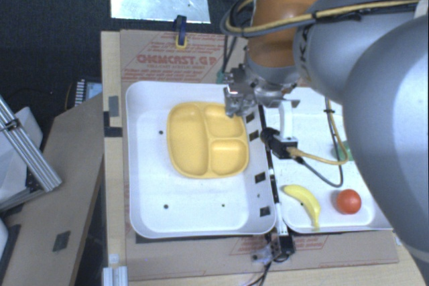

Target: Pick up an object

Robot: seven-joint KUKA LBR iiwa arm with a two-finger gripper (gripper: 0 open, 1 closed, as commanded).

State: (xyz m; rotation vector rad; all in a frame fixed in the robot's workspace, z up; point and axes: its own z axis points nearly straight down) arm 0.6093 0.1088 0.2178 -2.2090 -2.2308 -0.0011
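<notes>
- We are hovering our gripper [234,102] over the yellow divided plate [206,139] in the left bin [144,144], mid-frame; we are judging this the approach.
- Whether the fingers are parted, we cannot tell.
- Next, we judge, comes lowering onto the plate's rim.
- The cardboard [175,57] is reading "CHEMCAST".
</notes>
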